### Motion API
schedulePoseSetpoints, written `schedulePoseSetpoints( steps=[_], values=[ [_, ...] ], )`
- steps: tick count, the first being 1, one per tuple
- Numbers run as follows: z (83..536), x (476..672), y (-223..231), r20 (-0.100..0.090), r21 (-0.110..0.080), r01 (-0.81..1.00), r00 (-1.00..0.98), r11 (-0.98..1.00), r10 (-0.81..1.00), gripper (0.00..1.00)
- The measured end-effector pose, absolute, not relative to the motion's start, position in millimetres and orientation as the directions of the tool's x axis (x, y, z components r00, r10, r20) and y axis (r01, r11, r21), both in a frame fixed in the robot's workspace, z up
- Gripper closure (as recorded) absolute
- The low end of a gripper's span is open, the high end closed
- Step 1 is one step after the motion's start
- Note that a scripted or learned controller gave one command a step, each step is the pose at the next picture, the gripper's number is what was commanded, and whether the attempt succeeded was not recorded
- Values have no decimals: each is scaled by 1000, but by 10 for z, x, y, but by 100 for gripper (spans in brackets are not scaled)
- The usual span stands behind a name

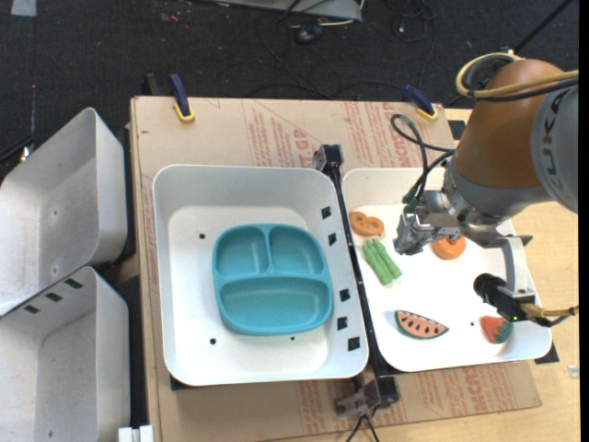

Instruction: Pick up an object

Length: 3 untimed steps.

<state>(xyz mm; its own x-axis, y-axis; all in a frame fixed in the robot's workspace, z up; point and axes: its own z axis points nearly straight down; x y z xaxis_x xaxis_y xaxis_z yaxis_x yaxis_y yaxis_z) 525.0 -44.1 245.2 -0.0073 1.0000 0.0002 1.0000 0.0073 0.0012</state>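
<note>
While end effector (411, 235) hangs over rt bin (442, 353), grip state unclear (blurred), green veg (381, 261) just beside.

**Right bin contents: five toy food pieces**

Pretzel (366, 224) upper left. Green piece (381, 261) lies slanted just below it. Orange round piece (449, 247) at centre. Watermelon slice (421, 324) lies flat, lower centre. Strawberry (496, 328) lower right.

Shot from above the bench (239, 122), angled down, far enough back to catch both bins (175, 274) and some floor (83, 35).
</note>
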Motion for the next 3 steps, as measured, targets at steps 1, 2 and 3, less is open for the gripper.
schedulePoseSetpoints(
  steps=[1, 2, 3],
  values=[
    [2316, 5508, 23, 0, 2, 1000, -7, 7, 1000, 100],
    [2417, 5775, 519, 1, 4, 1000, -7, 7, 1000, 100],
    [2373, 5918, 959, 0, 2, 1000, -6, 6, 1000, 100]
  ],
)
